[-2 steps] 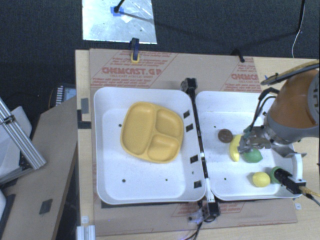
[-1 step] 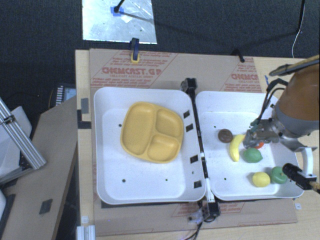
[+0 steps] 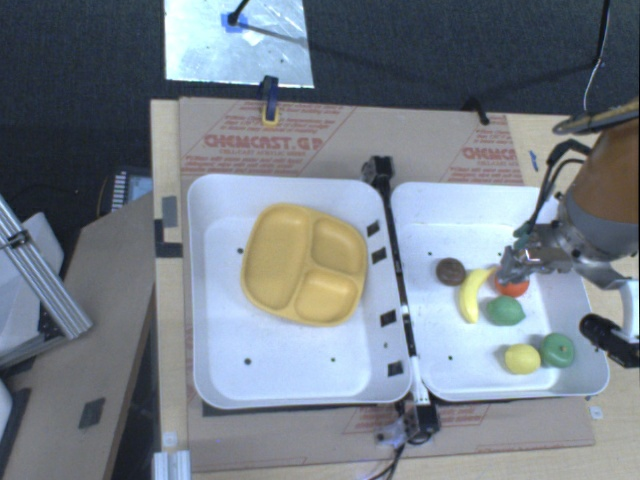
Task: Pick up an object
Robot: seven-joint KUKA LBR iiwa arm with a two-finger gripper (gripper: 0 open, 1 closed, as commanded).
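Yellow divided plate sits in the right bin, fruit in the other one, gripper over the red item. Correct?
Not quite: the yellow three-compartment plastic plate sits in the left white bin, as the camera view shows. The fruit is in the right white bin, where the gripper hangs over the small red-orange fruit.

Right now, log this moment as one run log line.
arm: over right bin | claw: low over red fruit, beside banana | grasp: unconfirmed | left bin: yellow tray
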